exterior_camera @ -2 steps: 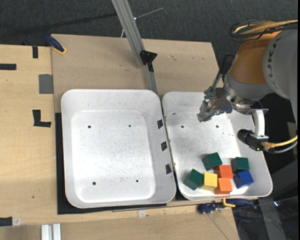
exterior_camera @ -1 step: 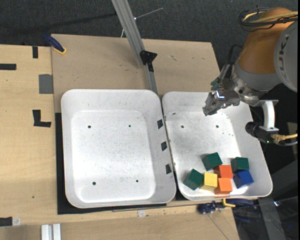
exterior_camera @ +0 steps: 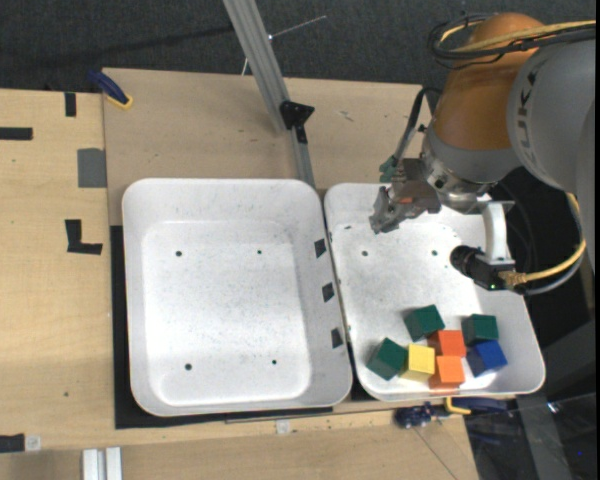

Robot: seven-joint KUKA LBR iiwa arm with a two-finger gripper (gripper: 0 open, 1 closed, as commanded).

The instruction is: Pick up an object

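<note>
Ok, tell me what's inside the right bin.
The right bin holds small blocks clustered at its near end: three green, two orange, one yellow, one blue. The end effector covers its far corner.

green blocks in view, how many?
3, all in the right bin, near corner: one atop the cluster, one at its right, one at its left. More could hide underneath.

Light wooden bench [exterior_camera: 40, 298] under two white bins, left bin [exterior_camera: 140, 268] beside right bin [exterior_camera: 355, 268].
</note>
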